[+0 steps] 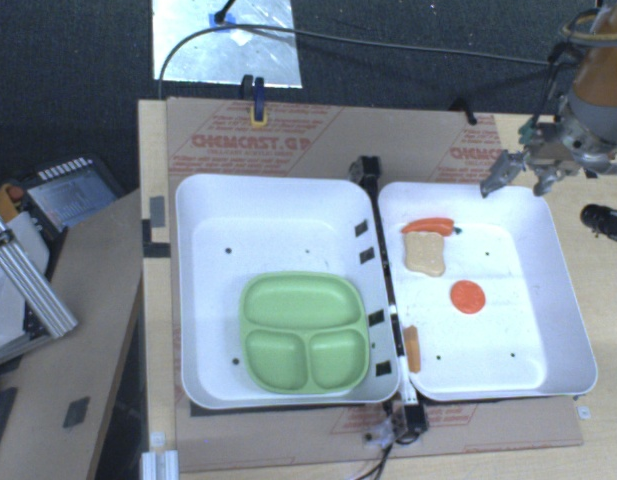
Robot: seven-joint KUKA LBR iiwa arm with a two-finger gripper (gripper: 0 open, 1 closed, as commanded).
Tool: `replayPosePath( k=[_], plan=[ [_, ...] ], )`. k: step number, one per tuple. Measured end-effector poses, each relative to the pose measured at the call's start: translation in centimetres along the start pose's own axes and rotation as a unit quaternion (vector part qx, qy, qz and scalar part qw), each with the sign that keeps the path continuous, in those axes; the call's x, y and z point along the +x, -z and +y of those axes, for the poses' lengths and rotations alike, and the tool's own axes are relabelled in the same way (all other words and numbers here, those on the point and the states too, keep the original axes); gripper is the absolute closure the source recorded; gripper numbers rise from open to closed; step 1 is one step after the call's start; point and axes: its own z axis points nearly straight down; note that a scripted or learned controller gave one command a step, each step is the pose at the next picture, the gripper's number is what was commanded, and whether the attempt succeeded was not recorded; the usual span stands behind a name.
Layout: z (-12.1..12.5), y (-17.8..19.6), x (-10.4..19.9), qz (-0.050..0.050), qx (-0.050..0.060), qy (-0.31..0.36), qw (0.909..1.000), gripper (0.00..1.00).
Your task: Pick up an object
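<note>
Up at 2 o'clock, the tool (520,174) hangs over the far corner of the right bin (558,258) with its fingers spread wide and nothing between them. Inside that bin there's an orange strip (428,226), a tan slice (425,254) touching it, a red disc (468,297) and an orange stick (412,349) around 7 o'clock. The left bin (203,268) has a green tray (304,330).

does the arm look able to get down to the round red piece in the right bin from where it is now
Probably yes. The round red piece lies flat on open bin floor, apart from the tan slice and the orange stick. The tool hangs above the right bin's far corner with nothing in between.
</note>
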Motion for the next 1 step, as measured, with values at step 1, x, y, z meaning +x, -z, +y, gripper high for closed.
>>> replayPosePath(
  k=[1],
  plan=[
    [0.22,0.72,0.04,-0.001,-0.006,0.001,1.0,0.0]
  ],
)
